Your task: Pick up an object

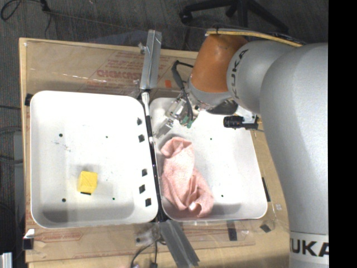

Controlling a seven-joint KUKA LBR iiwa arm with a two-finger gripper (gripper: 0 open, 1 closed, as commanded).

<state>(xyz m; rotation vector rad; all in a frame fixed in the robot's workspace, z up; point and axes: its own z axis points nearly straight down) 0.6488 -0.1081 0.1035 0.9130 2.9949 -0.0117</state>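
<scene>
Two bins sit under the arm, and the gripper [177, 115] hangs over the far left corner of the right bin [240, 166]. Its fingers are too small and cluttered to judge, so I cannot tell how far apart they stand, and nothing seems to be caught between them. Just below it lies the pink cloth [183, 177], soft, crumpled and folded into a long heap against the bin's left wall. To grasp well, come straight down on the thickest fold, clear of the wall, and pinch deep. Well to its left, in the left bin [50, 149], rests a small yellow block [87, 182], firm-looking and square-edged.
</scene>
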